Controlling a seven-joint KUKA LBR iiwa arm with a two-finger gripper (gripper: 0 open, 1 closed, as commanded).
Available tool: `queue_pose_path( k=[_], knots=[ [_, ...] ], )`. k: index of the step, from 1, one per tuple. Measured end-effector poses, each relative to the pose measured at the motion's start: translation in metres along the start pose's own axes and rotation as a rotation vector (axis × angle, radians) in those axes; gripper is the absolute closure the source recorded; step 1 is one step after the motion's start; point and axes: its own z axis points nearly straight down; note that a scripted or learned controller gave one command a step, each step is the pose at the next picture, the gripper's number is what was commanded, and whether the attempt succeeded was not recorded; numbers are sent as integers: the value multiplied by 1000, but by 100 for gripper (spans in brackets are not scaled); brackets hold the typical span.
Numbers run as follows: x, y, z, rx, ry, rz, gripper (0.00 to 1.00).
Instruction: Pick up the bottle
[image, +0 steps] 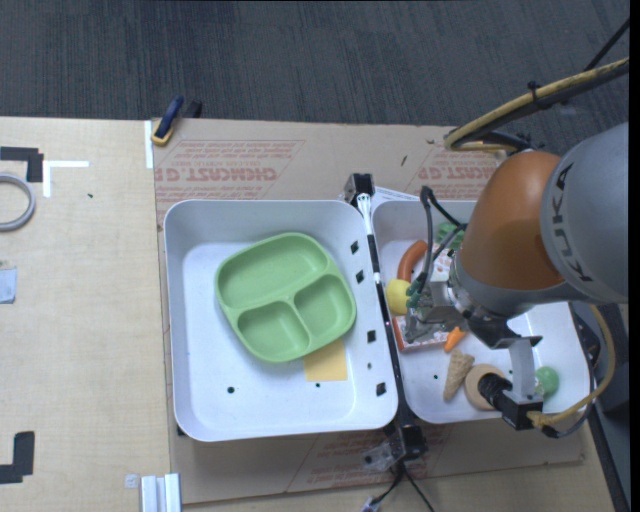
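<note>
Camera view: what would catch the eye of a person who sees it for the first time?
First the green divided plate, lying in the left bin on top of a yellow square. Then the grey arm with its orange band, hanging low over the right bin among small items.

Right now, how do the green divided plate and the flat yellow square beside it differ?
The green divided plate is large, rounded, and moulded into three compartments; the flat yellow square is small, thin, and plain. The plate lies on top, covering part of the square, which shows from under its lower edge. Both rest in the left white bin.
</note>
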Motion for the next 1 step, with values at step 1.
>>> queue_pose_path(
  k=[1],
  knots=[
    [42,0,0,1,0,55,100]
  ],
)
